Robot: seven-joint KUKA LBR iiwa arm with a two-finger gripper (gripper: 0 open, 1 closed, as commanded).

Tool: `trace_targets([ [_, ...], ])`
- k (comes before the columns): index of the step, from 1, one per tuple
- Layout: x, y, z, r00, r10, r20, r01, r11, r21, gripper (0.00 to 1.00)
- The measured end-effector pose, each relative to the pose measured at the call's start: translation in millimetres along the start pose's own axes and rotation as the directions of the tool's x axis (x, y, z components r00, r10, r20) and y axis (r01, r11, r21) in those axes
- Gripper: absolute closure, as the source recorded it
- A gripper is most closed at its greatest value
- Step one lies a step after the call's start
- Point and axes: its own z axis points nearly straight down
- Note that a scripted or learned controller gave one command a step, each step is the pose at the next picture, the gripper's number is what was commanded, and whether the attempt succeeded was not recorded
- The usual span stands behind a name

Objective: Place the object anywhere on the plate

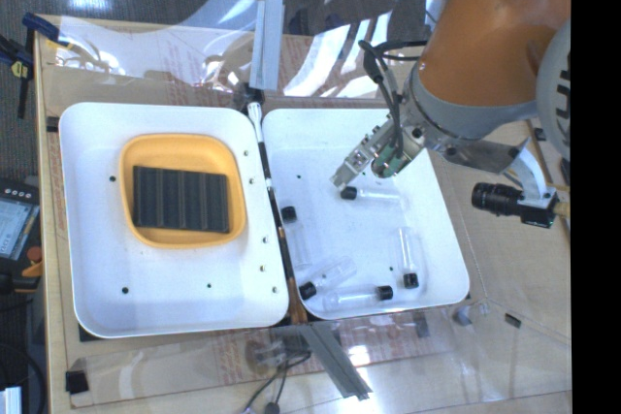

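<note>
- Gripper (351, 172): over the right bin (441, 208), in its upper middle, fingers pointing down and to the left. Cannot tell whether they are open or closed; nothing visibly held between them.
- Vial (371, 195): clear plastic tube with a black cap, lying flat on the bin floor just below the fingertips, cap end nearest them. Contact between tip and cap cannot be judged.
- Other vials, same look: one (406, 259) near the right edge, cap toward the lower edge; two (326, 276) (361, 296) along the lower edge; a loose black cap (288, 214) by the left edge.
- Arm (490, 34): enters from the right, orange band above the bin's upper right corner, grey wrist tilted down and left toward the bin.
- Plate (182, 155): yellow, rounded-square, with a dark ribbed insert, in the upper middle of the left bin (92, 276), well apart from the gripper and all the vials.
</note>
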Motion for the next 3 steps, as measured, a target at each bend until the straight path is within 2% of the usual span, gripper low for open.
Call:
trace_targets([
  [3, -0.4, 2.9, -29.3, 1.000, -0.020, -0.001, 0.020, 1.000, 0.001, 1.00],
])
